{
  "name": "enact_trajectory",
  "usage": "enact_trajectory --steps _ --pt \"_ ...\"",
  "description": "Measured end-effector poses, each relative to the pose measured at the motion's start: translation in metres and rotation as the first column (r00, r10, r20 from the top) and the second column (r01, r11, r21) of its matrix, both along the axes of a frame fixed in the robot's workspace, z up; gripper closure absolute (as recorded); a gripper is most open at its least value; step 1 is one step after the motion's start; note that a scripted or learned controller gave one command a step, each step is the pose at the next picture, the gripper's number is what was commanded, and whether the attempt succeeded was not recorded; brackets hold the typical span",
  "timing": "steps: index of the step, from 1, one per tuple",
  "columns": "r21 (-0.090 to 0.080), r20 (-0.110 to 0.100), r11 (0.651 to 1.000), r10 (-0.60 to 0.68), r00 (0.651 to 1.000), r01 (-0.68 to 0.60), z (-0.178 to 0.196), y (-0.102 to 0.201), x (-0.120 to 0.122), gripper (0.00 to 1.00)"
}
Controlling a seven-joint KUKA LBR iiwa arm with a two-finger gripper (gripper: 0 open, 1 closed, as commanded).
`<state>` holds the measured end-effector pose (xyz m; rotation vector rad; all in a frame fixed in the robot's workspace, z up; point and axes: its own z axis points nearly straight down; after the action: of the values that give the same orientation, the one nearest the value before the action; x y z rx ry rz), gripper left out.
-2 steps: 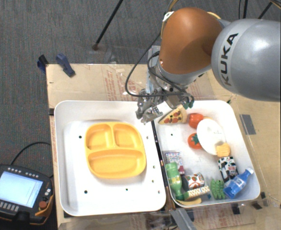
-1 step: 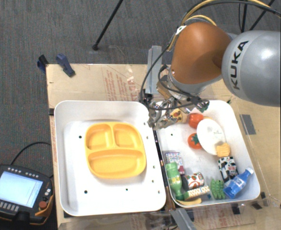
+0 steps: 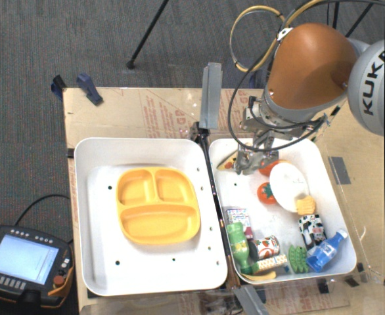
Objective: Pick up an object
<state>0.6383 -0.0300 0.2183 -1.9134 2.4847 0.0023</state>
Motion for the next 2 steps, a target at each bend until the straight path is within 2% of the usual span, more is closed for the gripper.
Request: enact_trajectory --steps 1,2 --pt "0.003 -0.004 0.842 0.540 0.842 -0.540 -0.033 -0.048 -0.037 1.00" --pt "0.005 -0.004 0.869 0.494 0.869 -0.494 -0.134 -0.068 -0.009 1.00"
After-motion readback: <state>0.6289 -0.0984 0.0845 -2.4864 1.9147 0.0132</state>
